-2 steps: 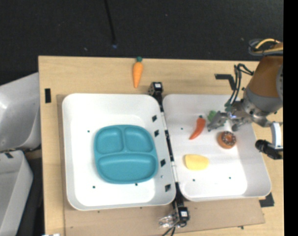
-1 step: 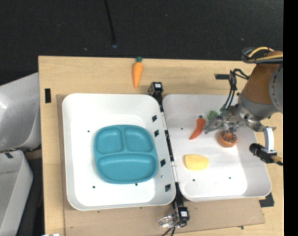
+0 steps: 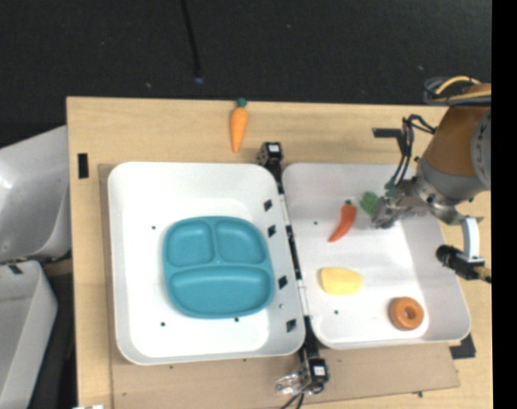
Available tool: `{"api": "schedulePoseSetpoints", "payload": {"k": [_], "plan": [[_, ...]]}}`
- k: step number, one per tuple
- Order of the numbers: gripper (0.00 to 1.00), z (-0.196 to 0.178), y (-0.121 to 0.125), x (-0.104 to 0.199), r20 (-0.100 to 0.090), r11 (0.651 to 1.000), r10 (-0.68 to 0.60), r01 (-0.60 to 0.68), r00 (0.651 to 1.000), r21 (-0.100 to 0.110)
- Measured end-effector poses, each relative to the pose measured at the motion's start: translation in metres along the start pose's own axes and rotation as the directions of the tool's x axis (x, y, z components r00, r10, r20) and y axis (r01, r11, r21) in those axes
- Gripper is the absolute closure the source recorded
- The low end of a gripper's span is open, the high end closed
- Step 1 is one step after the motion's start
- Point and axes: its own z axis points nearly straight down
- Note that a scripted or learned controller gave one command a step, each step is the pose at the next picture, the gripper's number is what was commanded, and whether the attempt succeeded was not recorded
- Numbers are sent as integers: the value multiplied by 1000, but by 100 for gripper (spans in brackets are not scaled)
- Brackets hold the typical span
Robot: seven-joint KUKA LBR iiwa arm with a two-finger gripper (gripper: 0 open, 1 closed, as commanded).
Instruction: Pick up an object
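Gripper (image 3: 386, 214): being held low in the right bin (image 3: 437, 318), at its far side; finger state cannot be told, the tip being too small and dark to read.
Green object (image 3: 370, 201): being crowded by the tool tip, just to its left, touching or nearly so; nothing is being shown between the fingers.
Red pepper (image 3: 343, 222): lying tilted, near the tool, to its left.
Yellow piece (image 3: 340, 280): lying nearer the camera than the tool, well apart.
Orange ring (image 3: 406, 313): lying nearest the camera, well apart from the tool.
Step judged: a grasp is being lined up on the green object or the pepper.
Doing it well: one target is being advised; the tip should be centred over it, clear of the bin wall, before closing.
Left bin (image 3: 130, 313): a blue divided tray (image 3: 217, 266) is being carried, far from the tool.
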Motion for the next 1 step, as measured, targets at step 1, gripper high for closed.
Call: {"api": "schedulePoseSetpoints", "payload": {"k": [1], "plan": [[100, -45, 5, -7, -10, 1000, -3, 3, 1000, 16]]}}
